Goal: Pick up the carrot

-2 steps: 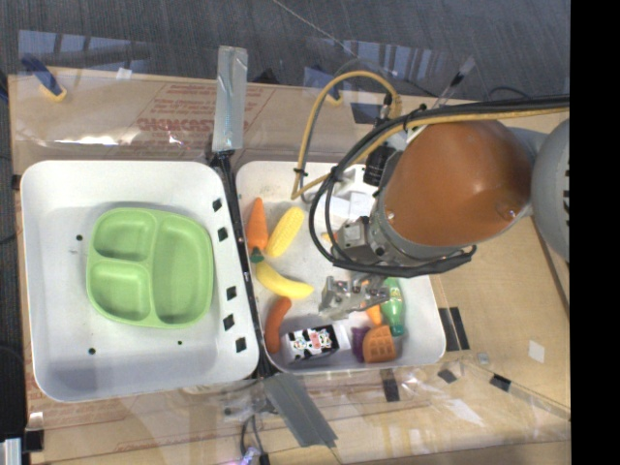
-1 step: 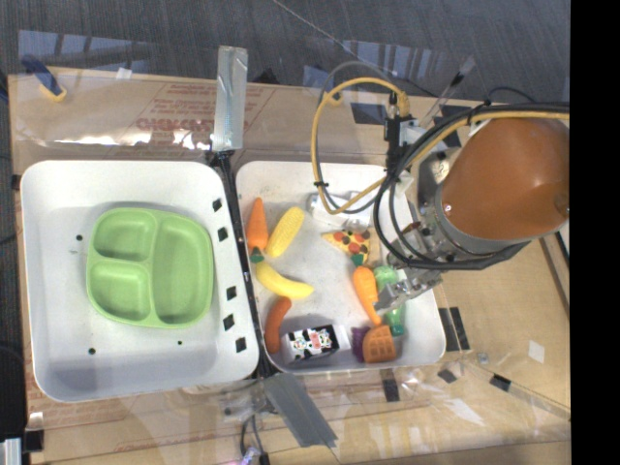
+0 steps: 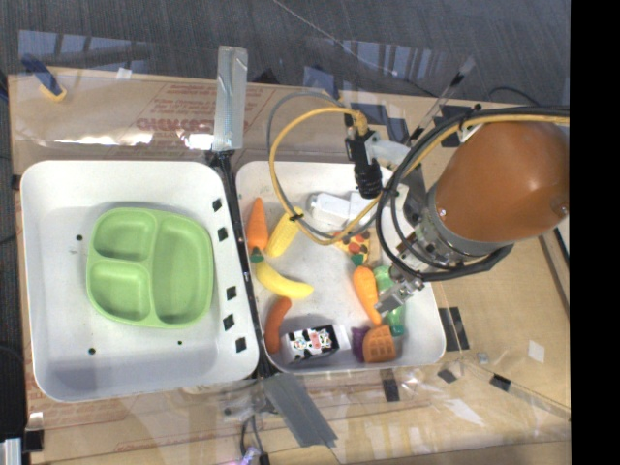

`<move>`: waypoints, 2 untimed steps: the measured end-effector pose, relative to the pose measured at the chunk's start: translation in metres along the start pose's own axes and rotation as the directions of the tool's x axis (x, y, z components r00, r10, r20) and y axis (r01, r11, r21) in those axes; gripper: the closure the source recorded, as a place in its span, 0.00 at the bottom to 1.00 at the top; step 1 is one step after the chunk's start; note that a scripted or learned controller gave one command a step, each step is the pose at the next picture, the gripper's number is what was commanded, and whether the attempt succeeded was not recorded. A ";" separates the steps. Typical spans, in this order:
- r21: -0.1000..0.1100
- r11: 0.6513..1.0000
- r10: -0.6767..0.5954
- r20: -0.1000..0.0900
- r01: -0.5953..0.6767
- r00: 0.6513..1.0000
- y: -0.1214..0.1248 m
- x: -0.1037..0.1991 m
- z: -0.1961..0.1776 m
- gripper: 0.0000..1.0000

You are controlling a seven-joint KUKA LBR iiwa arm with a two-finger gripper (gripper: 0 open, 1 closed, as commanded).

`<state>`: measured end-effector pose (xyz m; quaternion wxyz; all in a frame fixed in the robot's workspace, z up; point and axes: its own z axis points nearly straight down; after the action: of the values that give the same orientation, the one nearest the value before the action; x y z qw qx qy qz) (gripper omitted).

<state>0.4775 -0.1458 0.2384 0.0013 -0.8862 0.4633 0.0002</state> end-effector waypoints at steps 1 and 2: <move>0.001 0.870 -0.494 -0.001 0.494 0.870 -0.017 -0.020 -0.048 1.00; 0.000 0.748 -0.664 0.008 0.664 0.748 -0.062 -0.039 0.029 1.00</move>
<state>0.5059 -0.0783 0.2095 0.0016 -0.9930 0.1183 0.0035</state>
